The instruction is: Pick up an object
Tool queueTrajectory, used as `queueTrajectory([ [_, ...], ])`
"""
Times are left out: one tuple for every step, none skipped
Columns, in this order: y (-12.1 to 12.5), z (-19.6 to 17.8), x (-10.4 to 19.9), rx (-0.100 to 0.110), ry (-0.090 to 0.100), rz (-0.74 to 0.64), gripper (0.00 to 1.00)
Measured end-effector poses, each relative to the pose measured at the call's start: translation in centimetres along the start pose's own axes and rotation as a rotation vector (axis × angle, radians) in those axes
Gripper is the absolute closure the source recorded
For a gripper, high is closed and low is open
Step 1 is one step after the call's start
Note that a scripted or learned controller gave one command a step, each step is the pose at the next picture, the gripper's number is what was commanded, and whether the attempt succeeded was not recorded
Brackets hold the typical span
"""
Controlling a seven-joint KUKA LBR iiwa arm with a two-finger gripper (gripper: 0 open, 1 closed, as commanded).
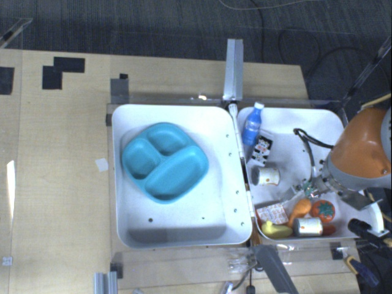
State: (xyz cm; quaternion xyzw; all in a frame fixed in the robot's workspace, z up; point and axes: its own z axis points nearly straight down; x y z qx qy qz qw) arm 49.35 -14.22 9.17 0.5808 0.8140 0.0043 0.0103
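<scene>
Arm parked over the right bin [331,118], bottom corner packed with stuff

The gripper [311,187] sits low right of the frame just above an orange toy [299,209] — can't tell how far it's spread or if it's got anything. The clutter hugs the bin's lower edge: banana [277,229], white can [309,226], red ball [323,210]. A blue bottle [252,126] leans along the left wall. Upper right of that bin has open floor; the left bin [177,234] holds a blue tray [164,161].

no readable text, bottle [252,127] label and packet [272,213] print too small
</scene>
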Motion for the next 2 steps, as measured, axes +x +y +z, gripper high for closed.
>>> queueTrajectory([
  [0.3,-1.1,0.1,-0.004,0.002,-0.003,1.00],
  [1.1,-12.8,3.8,0.014,0.007,0.206,1.00],
])
